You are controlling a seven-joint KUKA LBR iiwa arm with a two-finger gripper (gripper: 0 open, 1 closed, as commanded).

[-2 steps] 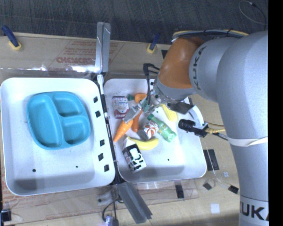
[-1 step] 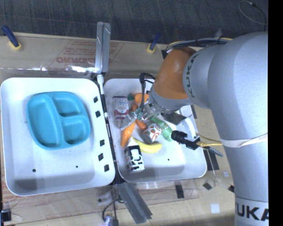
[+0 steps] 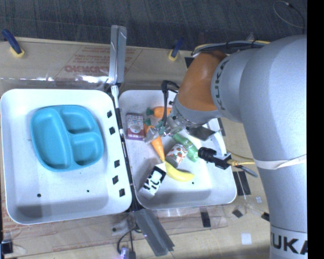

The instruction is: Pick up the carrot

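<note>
The tool [image 3: 163, 127] hangs low in the right bin [image 3: 221, 190]; whether it is spread or pressed together I cannot tell. The carrot [image 3: 158, 147] lies just below it, apart from it. Left of the tool sits a purple packet [image 3: 134, 125]; down and right a can [image 3: 176, 155], a banana [image 3: 179, 172] and a black-and-white carton [image 3: 154, 180]. Far left, the other bin [image 3: 21, 198] holds a blue tray [image 3: 67, 136]. "KUKA" shows on the arm [image 3: 283, 144].

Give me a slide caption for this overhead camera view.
Grey arm reaching into right bin, gripper above the carrot; blue tray in left bin.
</note>
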